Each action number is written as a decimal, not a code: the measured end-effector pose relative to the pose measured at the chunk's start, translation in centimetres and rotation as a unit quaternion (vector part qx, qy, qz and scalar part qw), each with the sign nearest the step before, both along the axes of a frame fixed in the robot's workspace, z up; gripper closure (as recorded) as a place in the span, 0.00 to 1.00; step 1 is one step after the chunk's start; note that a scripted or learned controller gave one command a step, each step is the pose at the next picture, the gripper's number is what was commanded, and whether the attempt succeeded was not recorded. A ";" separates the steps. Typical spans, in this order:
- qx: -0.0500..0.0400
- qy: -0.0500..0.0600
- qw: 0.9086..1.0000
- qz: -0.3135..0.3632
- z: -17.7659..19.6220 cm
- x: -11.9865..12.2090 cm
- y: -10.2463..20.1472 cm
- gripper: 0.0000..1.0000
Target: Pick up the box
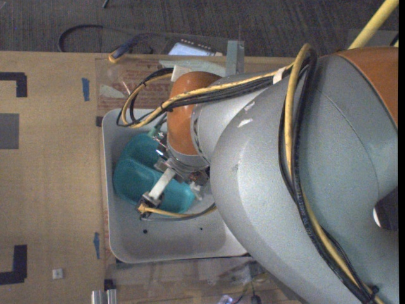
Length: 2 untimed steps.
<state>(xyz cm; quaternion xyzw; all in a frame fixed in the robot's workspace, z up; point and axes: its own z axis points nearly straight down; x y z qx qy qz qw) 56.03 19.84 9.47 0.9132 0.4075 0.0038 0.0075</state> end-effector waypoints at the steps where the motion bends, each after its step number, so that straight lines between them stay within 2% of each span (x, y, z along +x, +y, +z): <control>1: -0.009 0.001 1.000 -0.009 0.8 0.1 -1.4 1.00; 2: -0.001 -0.012 0.994 -0.108 0.1 -1.9 -1.0 1.00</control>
